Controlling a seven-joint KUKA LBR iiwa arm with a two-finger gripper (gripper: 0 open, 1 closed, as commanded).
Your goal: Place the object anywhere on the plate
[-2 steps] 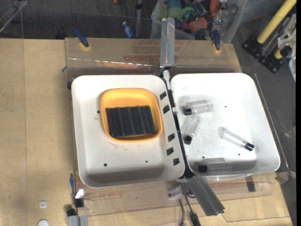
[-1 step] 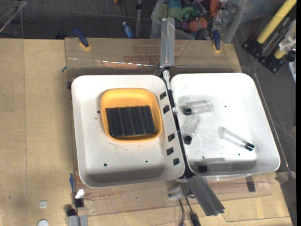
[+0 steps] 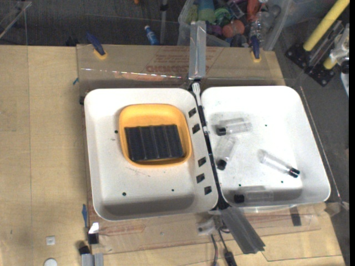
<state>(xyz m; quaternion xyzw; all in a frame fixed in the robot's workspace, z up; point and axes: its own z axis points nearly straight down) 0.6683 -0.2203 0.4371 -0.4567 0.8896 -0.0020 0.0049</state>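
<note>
What state the gripper is in cannot be told from the camera view, so nothing can be called held, and the pick looks not yet begun.

The task's likely objects are clear vials with black caps, all to the right of the plate (image 3: 126, 121) and none touching it. The nearest vial (image 3: 224, 151) lies just past the divider strip (image 3: 201, 148) to the plate's right. A second vial (image 3: 233, 126) lies a little further right and further back, almost lengthwise to the view. A third vial (image 3: 279, 165) lies well to the plate's right, on a slant. A fourth vial-like thing (image 3: 250, 195) sits to the right and nearer the front, too faint to be sure of.

They lie loose and apart from each other, which I judge leaves room for fingers on either side.

The plate is orange with a raised rim and bears a dark ribbed insert (image 3: 154, 142); it sits flat in the left bin (image 3: 105, 193), ready to receive a drop anywhere. The right bin (image 3: 277, 101) beside it serves as the supply. Blue clamps (image 3: 99, 50) behind the plate seem to pin the clear sheet under both bins
</note>
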